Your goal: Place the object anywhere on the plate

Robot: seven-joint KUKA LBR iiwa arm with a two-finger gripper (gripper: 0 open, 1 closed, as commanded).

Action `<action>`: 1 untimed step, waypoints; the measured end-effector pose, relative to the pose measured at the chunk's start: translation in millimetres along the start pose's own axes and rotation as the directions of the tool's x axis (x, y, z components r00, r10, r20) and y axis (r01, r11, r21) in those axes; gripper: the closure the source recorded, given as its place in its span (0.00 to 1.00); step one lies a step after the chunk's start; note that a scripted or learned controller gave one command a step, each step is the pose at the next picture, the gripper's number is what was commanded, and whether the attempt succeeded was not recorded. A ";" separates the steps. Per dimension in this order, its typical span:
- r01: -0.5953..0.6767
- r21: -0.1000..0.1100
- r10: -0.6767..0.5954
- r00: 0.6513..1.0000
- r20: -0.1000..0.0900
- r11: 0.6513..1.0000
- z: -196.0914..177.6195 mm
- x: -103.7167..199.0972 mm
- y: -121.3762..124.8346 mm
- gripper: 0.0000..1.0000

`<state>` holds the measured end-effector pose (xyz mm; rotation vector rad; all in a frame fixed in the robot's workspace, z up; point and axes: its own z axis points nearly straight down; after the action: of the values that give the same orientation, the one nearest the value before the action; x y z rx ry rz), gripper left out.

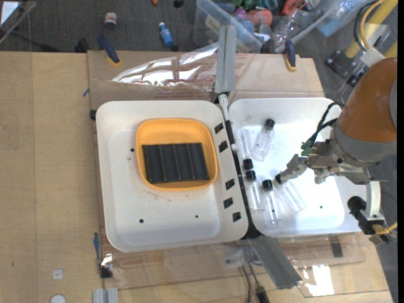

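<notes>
A: Quick, left to right. Surface?

B: Pale wooden bench (38, 169). Dark grey floor (76, 11) behind it, small bits scattered there, a blue bottle (165, 35) among them. Clear plastic tub (265, 11) of bright toys at the back, right of centre.

A: Bins?

B: Two shallow white ones side by side. Left bin (120, 226) has an orange plate (177, 130) with a dark ribbed block (175, 163) lying on it. Crinkled clear plastic sheet (170, 71) just behind that bin.

A: Right bin?

B: Right bin (315, 223) holds several clear vials with black caps (262, 141), scattered in its left half, well apart from the plate. One lies near the top, others near the divider and lower down. Hard to count, they are see-through.

A: Arm?

B: Grey with orange band, in from the right, over the right bin. Gripper (285, 174) low, near the vials at mid-bin. Can't tell how far its fingers are apart or whether anything is in them.

A: Any text, labels?

B: Nothing readable. Too small or blurred.
</notes>
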<state>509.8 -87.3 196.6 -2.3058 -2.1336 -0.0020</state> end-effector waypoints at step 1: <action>-0.004 -0.001 0.004 1.000 0.002 1.000 26.2 -55.0 58.1 0.00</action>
<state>563.4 -146.6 170.4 -2.3112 -2.1307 -0.0005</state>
